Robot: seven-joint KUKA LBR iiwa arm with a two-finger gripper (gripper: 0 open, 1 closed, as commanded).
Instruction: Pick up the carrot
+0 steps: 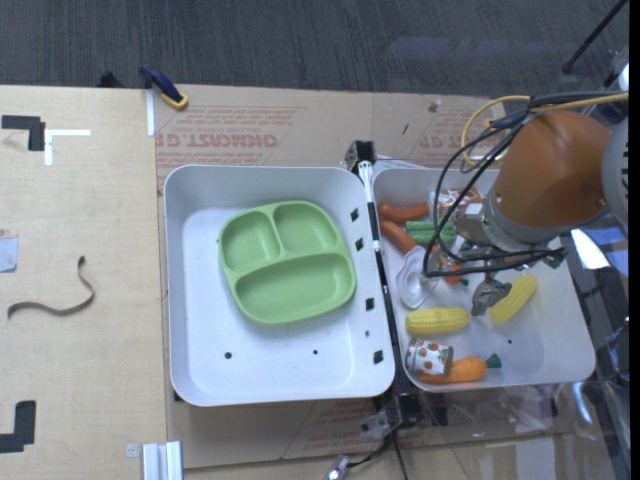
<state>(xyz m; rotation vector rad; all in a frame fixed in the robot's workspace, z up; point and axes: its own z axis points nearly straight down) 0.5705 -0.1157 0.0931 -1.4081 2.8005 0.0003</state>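
Gripper [452,230]: hidden under the wrist, low in the right bin [560,368]; its state cannot be told.
Arm: reaches in from the right, orange band [550,173] over the bin's upper half, black and yellow cables looping round it.
Carrot [398,236]: at the right bin's upper left, beside another orange piece [402,211], just left of the gripper.
Nearby: two corn cobs [436,319], a small printed cup [428,355], an orange toy [462,370].
Left bin [190,368]: holds a green divided plate [287,260].
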